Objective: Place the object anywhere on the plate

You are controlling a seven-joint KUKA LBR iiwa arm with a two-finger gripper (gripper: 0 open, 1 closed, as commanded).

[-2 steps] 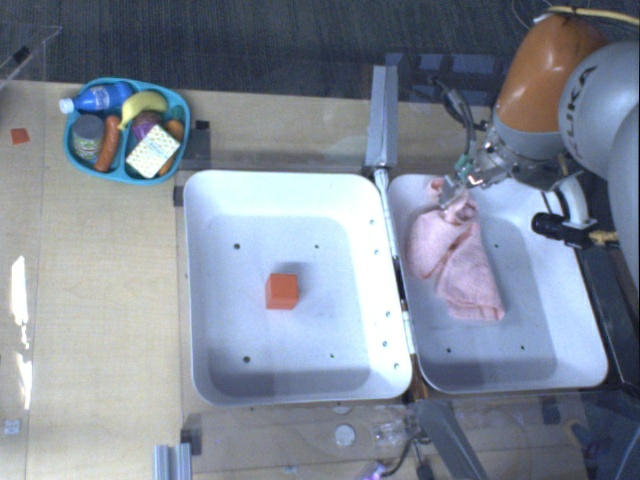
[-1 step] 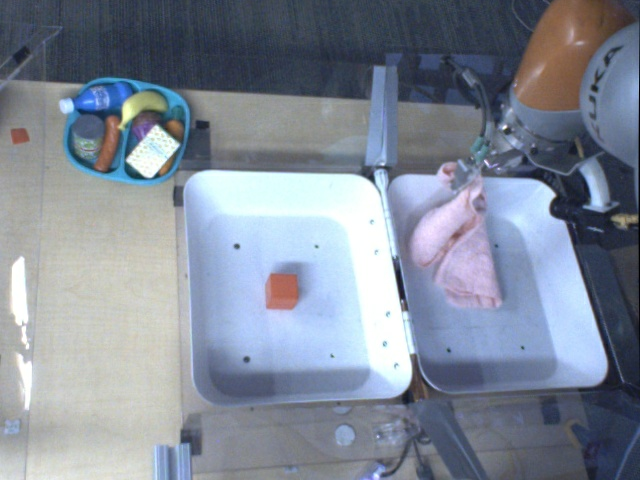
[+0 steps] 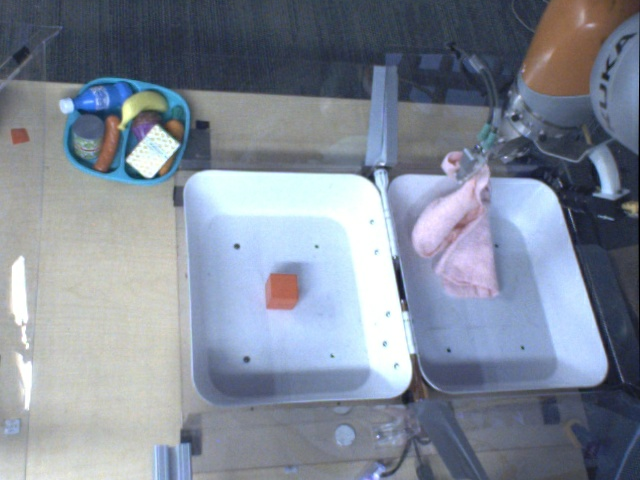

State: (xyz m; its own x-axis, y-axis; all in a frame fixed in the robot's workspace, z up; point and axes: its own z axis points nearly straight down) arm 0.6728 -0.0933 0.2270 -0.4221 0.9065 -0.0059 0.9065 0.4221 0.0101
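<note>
A: What sits at the far left?
B: A blue plate [image 3: 75,153] near the bench's [image 3: 90,318] back left corner, crowded with toy food: a bottle [image 3: 100,97], a banana [image 3: 145,104] and a carrot [image 3: 109,148] among it.

A: And the left bin [image 3: 230,368]?
B: An orange block [image 3: 282,291] lies on its floor, a little left of the middle, touching no wall.

A: The right bin [image 3: 560,368]?
B: A pink cloth [image 3: 461,234] hangs down over its back left part, its lower folds draped toward the bin floor.

A: The gripper [image 3: 483,153]?
B: Above that bin's back edge, its fingers pinched onto the cloth's top corner, the arm [image 3: 572,38] behind it at the right.
</note>
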